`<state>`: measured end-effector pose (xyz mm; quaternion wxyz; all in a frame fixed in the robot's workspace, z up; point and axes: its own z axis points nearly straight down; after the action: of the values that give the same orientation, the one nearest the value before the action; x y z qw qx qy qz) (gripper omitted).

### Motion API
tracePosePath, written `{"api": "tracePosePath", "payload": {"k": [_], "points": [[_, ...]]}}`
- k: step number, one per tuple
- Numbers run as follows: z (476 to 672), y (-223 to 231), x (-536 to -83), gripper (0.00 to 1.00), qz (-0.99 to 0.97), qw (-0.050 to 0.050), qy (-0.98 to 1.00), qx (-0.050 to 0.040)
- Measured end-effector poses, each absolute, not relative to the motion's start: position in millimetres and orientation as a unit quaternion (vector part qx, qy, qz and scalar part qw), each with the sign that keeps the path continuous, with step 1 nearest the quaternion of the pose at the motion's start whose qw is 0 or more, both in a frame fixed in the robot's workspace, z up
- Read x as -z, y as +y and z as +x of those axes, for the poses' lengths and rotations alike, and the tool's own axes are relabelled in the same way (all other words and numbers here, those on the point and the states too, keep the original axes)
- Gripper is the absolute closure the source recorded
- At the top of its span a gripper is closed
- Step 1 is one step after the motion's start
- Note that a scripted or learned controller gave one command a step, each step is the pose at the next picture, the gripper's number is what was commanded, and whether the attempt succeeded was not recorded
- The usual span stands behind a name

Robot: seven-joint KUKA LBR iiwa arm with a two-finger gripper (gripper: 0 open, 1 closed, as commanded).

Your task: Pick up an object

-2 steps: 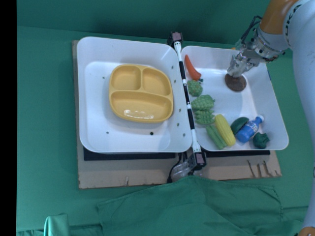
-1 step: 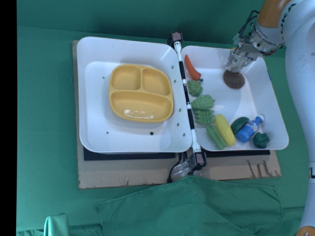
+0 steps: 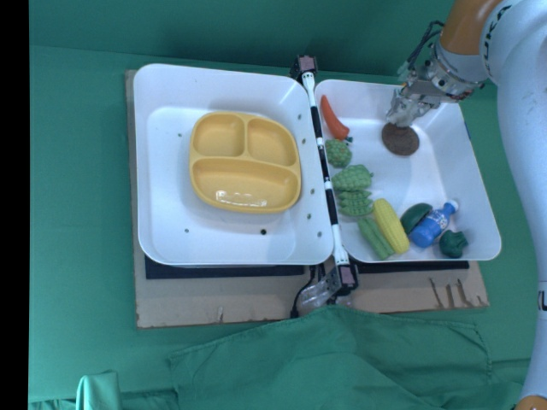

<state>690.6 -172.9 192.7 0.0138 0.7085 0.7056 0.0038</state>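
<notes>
The arm's two-finger claw [image 3: 402, 118] hangs over the far end of the right shallow white bin [image 3: 479, 220], its tip just above and touching the edge of a flat round brown disc [image 3: 400, 140] that lies on the bin floor. Whether the claw is spread or closed cannot be told from this angle, and nothing can be seen held in it. The grey arm with its orange band [image 3: 474, 2] reaches in from the upper right.

Along the left wall of the same bin lie an orange carrot-shaped toy [image 3: 334, 118], a small green knobbly vegetable [image 3: 338, 152], a larger green leafy clump [image 3: 353, 178] and a green ridged piece [image 3: 355, 202] just below it. Nearer the front sit a yellow corn cob [image 3: 391, 225] beside a green cucumber-like stick [image 3: 373, 238], a dark green rounded piece [image 3: 415, 215], a small blue plastic bottle with a white cap [image 3: 432, 224] and a dark green lump [image 3: 453, 244].

The left white bin [image 3: 162, 220] holds a yellow three-compartment plastic plate [image 3: 245, 161]. Both bins rest on a brown cardboard sheet [image 3: 222, 306] over green cloth [image 3: 77, 186], with more crumpled green fabric [image 3: 342, 357] at the front
</notes>
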Motion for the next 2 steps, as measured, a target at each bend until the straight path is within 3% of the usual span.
{"api": "tracePosePath", "payload": {"k": [1,2], "points": [[693.3,-173.5,-208.0,1.0,0.709,0.019,0.705,-0.0065],[696.9,-171.6,-197.6,1.0,0.709,0.008,0.705,-0.0006]]}}
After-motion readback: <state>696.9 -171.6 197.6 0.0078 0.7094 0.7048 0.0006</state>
